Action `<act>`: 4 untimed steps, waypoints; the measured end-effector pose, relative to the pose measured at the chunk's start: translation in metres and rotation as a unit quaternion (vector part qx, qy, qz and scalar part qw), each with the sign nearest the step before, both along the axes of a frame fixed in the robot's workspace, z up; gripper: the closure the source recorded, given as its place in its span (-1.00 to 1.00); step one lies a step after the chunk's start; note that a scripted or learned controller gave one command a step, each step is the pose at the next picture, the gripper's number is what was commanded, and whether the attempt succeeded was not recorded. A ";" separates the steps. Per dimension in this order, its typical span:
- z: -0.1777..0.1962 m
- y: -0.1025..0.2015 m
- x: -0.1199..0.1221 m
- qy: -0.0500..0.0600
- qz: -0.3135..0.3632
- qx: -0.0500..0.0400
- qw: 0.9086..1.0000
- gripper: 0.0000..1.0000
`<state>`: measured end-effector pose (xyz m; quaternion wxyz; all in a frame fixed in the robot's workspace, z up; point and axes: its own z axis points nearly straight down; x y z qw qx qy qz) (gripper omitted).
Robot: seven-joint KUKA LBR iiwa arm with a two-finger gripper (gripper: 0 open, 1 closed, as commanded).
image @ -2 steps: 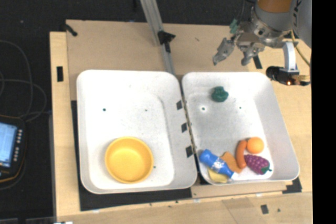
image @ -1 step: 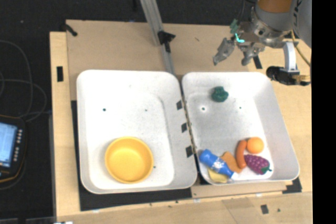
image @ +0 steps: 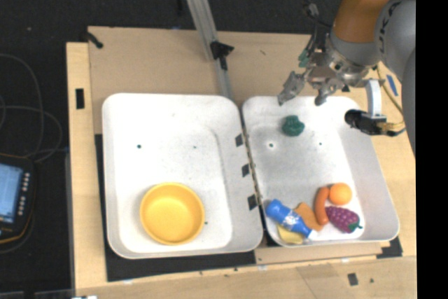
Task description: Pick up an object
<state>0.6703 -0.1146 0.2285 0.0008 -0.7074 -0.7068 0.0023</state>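
My gripper [image: 306, 93] hangs over the far end of the right bin [image: 364, 150], its two fingers spread open with nothing between them. A small dark green object [image: 292, 126] lies on the bin floor just below and slightly left of the fingertips, apart from them. At the near end of that bin lies a cluster: a blue bottle-like toy [image: 283, 214], a yellow piece [image: 290, 235], an orange carrot shape [image: 320, 203], an orange ball [image: 340, 192] and a purple grape bunch [image: 343, 218].
The left bin [image: 140, 122] holds a yellow bowl [image: 172, 213] at its near end. A grey metal pole [image: 199, 7] rises slanting from behind the bins. The two bins meet at a ridge [image: 248, 164] with small black clips.
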 end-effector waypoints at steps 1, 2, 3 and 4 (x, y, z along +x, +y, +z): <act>-0.043 0.002 0.002 -0.001 0.000 0.000 1.000 -1.00; -0.086 0.001 0.006 -0.001 0.000 0.000 1.000 -1.00; -0.071 0.000 0.007 -0.004 -0.001 0.000 1.000 1.00; -0.009 0.001 0.016 -0.007 0.002 0.000 1.000 1.00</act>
